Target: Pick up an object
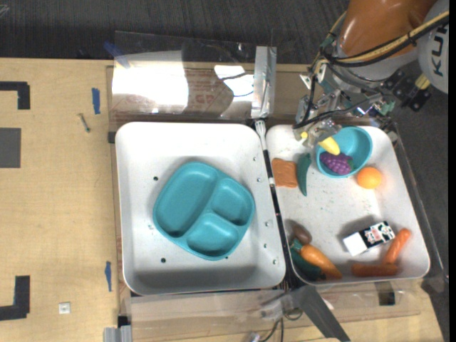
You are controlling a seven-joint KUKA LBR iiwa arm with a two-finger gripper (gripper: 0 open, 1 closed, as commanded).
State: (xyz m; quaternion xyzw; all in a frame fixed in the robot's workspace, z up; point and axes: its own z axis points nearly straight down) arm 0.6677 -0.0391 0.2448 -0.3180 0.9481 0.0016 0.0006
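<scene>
Camera view finds the hand [318, 123] low over the far corner of the right bin [413, 212], beside the blue bowl [356, 148]; whether it is open or closed I cannot tell, since cables and the wrist crowd it. Just by the hand a yellow piece [329, 147] and purple grapes [336, 164] lie in the bowl. Beyond the bowl sits an orange ball [369, 178], with a brown slab [284, 173] and a green strip [303, 173] nearer the bin divider. This looks like the approach step; the next move calls for settling squarely over one item before closing. Farther off, a black-and-white carton [368, 237] bears print too small to read.
</scene>
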